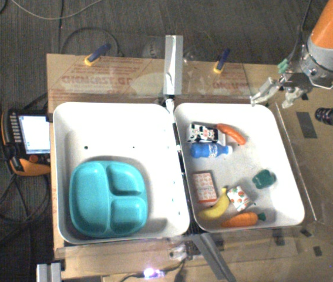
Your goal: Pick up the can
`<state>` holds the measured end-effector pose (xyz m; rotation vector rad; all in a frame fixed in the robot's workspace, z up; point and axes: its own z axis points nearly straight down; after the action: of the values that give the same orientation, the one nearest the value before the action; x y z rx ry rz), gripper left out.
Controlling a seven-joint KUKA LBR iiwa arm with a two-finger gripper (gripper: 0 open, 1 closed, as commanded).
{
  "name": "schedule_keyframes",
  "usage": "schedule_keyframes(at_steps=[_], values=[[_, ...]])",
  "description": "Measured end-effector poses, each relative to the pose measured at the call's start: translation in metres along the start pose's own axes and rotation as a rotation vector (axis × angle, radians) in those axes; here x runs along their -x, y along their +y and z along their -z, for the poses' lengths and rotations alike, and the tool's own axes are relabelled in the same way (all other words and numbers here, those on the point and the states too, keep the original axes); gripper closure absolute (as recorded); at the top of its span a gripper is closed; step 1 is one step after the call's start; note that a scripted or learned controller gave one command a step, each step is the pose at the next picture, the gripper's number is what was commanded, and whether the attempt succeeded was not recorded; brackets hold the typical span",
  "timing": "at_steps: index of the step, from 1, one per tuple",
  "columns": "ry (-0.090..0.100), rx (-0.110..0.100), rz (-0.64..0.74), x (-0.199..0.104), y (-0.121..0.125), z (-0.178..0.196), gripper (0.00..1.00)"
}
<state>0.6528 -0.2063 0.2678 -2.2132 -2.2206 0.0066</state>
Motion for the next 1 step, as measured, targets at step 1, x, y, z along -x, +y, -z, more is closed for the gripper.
schedule_keyframes(at_steps=[1], values=[[0.0, 0.0, 0.273, -0.0247, -0.0492, -0.0962, 0.0]])
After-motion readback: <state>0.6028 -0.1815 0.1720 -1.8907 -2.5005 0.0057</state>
